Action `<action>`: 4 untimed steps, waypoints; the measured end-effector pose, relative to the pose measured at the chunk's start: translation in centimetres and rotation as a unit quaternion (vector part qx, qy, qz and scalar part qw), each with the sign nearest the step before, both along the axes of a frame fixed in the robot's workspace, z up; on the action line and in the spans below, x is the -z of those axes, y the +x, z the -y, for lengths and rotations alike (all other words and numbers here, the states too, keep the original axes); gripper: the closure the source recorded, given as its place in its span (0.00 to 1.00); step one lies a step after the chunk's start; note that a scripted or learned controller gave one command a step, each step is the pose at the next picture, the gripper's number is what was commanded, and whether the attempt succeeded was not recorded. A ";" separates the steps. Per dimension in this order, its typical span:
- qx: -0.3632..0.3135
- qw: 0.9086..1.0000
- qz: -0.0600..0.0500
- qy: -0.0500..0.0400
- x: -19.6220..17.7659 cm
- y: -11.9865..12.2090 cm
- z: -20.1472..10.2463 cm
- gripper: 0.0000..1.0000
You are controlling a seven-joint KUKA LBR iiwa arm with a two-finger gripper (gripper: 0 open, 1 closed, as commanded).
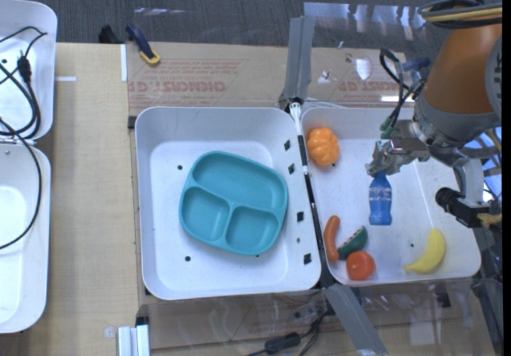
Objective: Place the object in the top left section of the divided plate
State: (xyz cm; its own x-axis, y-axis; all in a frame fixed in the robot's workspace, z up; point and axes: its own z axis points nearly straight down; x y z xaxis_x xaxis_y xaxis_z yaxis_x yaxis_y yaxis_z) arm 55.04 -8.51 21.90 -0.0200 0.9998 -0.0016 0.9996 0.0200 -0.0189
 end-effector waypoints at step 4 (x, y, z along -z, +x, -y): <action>-0.037 0.999 0.005 0.000 3.2 -7.4 -16.1 1.00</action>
State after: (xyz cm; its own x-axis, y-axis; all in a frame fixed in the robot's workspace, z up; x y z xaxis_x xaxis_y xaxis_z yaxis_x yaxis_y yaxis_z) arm 47.68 7.60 18.72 -0.0944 0.9955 -0.0028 0.9955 0.0943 -0.0098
